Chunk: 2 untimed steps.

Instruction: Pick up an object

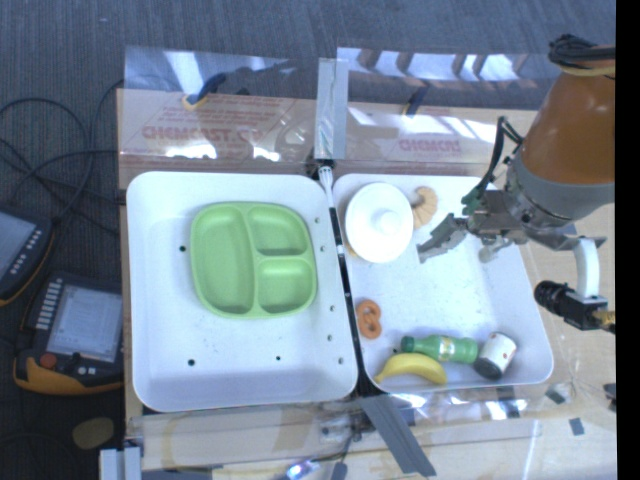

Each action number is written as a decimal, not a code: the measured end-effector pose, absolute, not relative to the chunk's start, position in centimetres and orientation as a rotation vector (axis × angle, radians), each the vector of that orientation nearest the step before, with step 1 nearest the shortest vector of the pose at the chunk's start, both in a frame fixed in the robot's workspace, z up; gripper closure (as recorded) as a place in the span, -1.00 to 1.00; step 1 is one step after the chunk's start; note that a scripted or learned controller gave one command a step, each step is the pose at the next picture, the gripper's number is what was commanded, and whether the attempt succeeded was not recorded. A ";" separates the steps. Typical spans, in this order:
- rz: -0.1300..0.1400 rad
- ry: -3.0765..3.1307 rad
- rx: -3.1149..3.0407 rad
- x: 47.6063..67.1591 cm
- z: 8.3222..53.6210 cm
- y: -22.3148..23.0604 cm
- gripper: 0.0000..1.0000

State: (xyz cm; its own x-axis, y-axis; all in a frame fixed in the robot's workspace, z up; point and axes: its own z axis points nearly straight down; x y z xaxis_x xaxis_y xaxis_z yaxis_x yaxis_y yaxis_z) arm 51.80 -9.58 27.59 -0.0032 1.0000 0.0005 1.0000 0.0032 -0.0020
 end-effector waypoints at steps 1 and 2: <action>0.005 -1.973 -2.439 49.8 10.8 -10.9 -1.00; 0.001 -2.201 -2.239 55.5 17.6 -15.4 -1.00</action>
